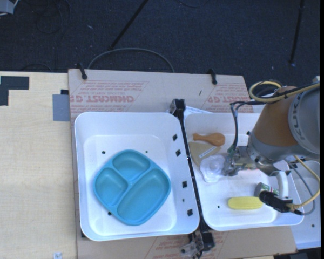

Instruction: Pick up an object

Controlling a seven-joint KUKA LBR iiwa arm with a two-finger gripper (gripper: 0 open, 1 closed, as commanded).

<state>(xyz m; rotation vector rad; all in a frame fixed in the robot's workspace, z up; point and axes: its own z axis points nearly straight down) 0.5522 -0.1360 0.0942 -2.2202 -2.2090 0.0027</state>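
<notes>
A pale wooden bench point(27, 166) is seen from above, with dark carpet and loose cables beyond its far edge, and two shallow white bins are set side by side on a cardboard sheet point(151, 90).

In the right bin point(216, 220), three things are laid out. A clear, crumpled plastic piece point(211, 169) lies near the bin's middle, and the gripper point(230, 165) is placed just at its 3 o'clock side, low over the bin floor (whether they touch cannot be told). How far the gripper is open cannot be told either, and nothing is seen between its tips. At 12 o'clock from the clear piece, near the far wall, a tan drumstick-shaped toy point(210, 138) is laid with its thin end pointing to 9 o'clock. At 5 o'clock, close to the near rim, a yellow corn cob point(245, 203) lies lengthwise, with bare white floor left on its 9 o'clock side.

The grey and orange arm point(283, 128) is brought in from 3 o'clock, covering the bin's right edge, with yellow cables looped about it.

The left bin point(86, 128) is separated by a black divider strip point(186, 166). A blue divided plate point(132, 186) is set in it, tilted off square, with open floor toward 12 o'clock and a narrow margin at the near wall.
</notes>
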